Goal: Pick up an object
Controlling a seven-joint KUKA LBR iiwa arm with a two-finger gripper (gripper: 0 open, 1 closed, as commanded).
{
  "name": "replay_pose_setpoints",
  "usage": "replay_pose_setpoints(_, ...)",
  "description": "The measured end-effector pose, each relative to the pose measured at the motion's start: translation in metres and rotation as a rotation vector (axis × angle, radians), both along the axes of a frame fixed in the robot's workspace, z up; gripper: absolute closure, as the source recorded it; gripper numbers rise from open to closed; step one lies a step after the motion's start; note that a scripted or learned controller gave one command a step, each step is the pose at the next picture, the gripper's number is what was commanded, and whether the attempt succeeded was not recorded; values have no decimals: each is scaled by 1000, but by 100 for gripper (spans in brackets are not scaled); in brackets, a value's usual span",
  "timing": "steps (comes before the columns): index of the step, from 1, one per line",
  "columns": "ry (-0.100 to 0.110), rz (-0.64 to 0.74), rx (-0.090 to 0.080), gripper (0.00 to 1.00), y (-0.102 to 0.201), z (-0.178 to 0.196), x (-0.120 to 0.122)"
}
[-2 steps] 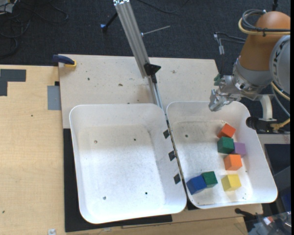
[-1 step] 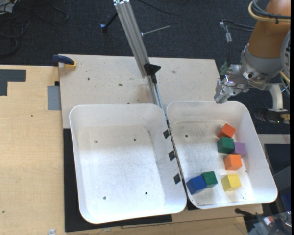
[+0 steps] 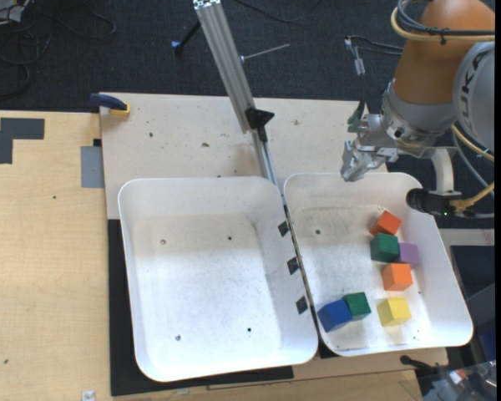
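Note:
The right bin (image 3: 338, 224) holds several small blocks. Along its right side lie an orange block (image 3: 388, 222), a dark green block (image 3: 385, 247), a pale purple block (image 3: 409, 253), a second orange block (image 3: 397, 276) and a yellow block (image 3: 393, 311). Near its front left corner a blue block (image 3: 334, 314) touches a green block (image 3: 357, 305). My gripper (image 3: 354, 168) hangs above the bin's back rim, well clear of the blocks, and I see nothing held in it.
The left bin (image 3: 200, 274) sits beside the right one, with small black clips along the shared rim. A slanted aluminium bar (image 3: 230, 65) rises behind the bins. A blue and yellow clamp (image 3: 108, 103) lies at the bench's back left corner.

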State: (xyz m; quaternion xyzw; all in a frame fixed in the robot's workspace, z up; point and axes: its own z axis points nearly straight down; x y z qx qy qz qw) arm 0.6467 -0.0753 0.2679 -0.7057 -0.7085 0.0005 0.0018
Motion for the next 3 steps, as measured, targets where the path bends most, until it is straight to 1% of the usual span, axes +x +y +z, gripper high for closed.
replay_pose_setpoints(1, 3, -1, 0, 100, 46, -17, -24)
replay_pose_setpoints(2, 2, 1, 0, 100, 102, -16, -45)
replay_pose_setpoints(3, 3, 0, 0, 100, 157, -33, -60)
